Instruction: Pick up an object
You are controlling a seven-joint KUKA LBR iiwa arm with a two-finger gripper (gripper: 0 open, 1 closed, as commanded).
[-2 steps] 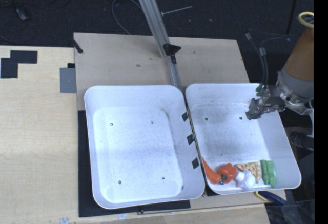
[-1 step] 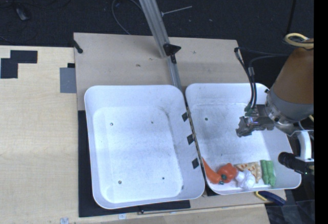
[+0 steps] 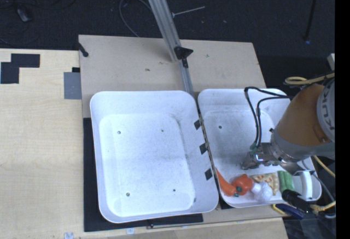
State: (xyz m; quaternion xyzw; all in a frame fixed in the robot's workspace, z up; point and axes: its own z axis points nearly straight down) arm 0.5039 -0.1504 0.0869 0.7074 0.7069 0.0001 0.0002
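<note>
Beside two white bins, one arm.

No readable text

The arm bears dark letters at the right edge, cut off and too blurred to read.

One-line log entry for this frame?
arm: over right bin | gripper: low, above bin floor, no object seen held | objects: clustered at near edge | left bin: white

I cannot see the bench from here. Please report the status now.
Gripper low inside right bin, fingers unreadable. Orange object, pale and green items piled at near edge. Left bin beside. Nothing visibly held.
</note>
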